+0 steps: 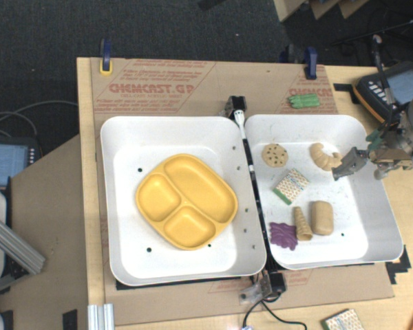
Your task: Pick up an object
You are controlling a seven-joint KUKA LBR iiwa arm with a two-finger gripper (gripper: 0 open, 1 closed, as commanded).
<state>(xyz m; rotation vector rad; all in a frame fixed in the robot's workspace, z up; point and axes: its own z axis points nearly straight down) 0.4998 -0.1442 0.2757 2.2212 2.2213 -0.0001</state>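
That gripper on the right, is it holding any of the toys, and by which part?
Nothing shows between its fingers. The gripper hangs over the right bin, beside the croissant, which lies on the bin floor. Whether they touch cannot be told.

Yellow divided plate (186,201) in left bin (117,184). Right bin (378,232): cookie (274,155), croissant (323,156), purple grapes (283,235). Gripper (358,162) beside croissant.

Board (151,81) beneath the bins, upper middle of the frame: red lettering "CHEMCAST GP", printed at upper left and again, upside down, at upper right. Smaller red lines beneath: too small to read.
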